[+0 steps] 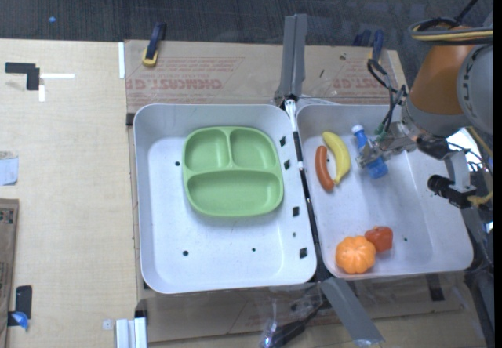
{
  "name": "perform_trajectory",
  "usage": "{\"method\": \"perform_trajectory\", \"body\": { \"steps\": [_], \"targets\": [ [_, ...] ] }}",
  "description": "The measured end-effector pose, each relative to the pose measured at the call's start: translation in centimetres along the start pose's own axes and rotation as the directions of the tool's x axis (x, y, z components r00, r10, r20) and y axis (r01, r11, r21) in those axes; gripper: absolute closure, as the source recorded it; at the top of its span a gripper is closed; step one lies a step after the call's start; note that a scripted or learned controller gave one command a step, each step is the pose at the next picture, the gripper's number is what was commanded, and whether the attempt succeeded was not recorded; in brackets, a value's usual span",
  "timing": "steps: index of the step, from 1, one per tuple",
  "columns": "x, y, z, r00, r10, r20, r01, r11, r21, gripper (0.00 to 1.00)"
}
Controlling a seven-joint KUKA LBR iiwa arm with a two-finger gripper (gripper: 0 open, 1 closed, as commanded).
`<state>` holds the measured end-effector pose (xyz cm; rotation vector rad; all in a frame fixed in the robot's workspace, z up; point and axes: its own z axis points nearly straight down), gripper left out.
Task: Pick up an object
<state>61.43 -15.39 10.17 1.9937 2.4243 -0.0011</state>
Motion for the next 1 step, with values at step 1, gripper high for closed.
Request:
{"method": "perform_trajectory", "body": {
  "steps": [1],
  "targets": [
    [6.65,1.64,-12.68,0.991,0.131,-0.001,-0.131,0.991,0.002,1.0]
  ]
}}
